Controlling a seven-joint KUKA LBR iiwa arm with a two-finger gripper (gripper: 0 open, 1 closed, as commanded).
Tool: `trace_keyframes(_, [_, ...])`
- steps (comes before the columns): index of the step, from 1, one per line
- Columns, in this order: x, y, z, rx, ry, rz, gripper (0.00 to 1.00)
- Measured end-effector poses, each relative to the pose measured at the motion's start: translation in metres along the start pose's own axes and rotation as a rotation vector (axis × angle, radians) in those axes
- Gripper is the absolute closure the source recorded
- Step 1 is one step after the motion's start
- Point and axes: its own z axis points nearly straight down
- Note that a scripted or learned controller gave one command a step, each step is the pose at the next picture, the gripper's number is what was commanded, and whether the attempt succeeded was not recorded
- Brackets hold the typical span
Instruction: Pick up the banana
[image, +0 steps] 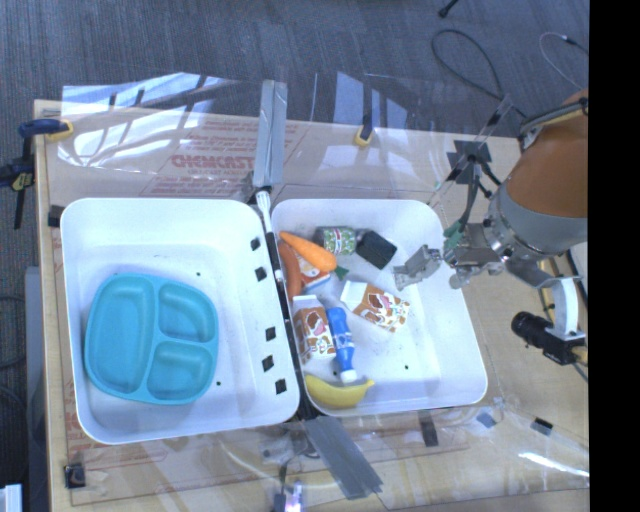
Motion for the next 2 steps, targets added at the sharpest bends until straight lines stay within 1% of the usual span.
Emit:
trace_keyframes(1, [0.053, -0.032, 0.143, 0.001, 0.001, 0.079, 0.0])
trace_keyframes(2, [0.076, -0.022, 0.175, -0.034, -0.033, -0.451, 0.0])
